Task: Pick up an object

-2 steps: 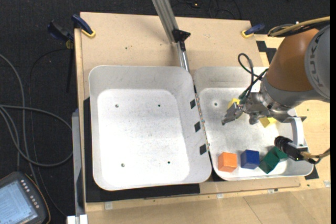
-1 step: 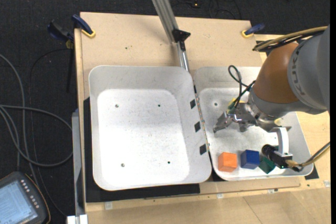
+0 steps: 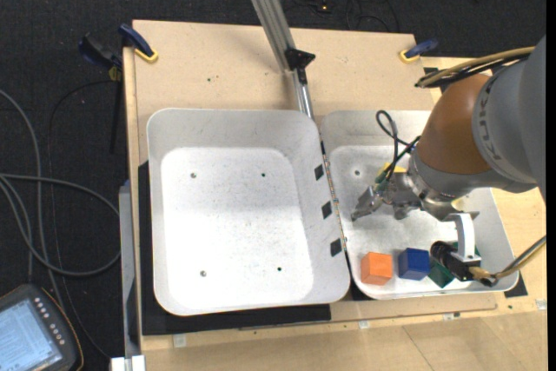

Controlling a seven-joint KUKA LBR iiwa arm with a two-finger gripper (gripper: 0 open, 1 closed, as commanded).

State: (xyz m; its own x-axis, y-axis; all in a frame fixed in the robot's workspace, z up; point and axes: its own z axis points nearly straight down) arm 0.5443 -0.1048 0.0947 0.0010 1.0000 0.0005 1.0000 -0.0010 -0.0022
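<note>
White plastic: we are looking down on 2 shallow bins side by side, the left bin (image 3: pixel 174 187) and the right bin (image 3: pixel 347 135), both resting on a pale wooden bench (image 3: pixel 217 65).

Arm: we are watching the grey arm with its orange band (image 3: pixel 456 130) reaching in over the right bin from the right.

Claw: we are placing the gripper (image 3: pixel 365 206) low over the middle of the right bin; whether it is spread, closed or gripping anything we cannot tell, since the tip reads as a small dark blur.

Candidates: we are counting 3 pieces along the near edge of the right bin, an orange block (image 3: pixel 377 268), a blue block (image 3: pixel 414 263) just beside it, and a green piece (image 3: pixel 442 275) partly covered by a black and white part of the tool.

Relation: we are seeing the gripper apart from all 3, up the bin from the orange block, with bare white floor under it.

Step in hand: we are judging this as the approach, with nothing lifted yet.

Doing it well: we are favouring the orange block, since it is standing most exposed; we would be centring over it, turning the claw so it straddles 2 free faces rather than the side facing the blue block, and descending straight.

Risk: we are expecting the near wall and the close blue neighbour to be crowding the grasp.
</note>
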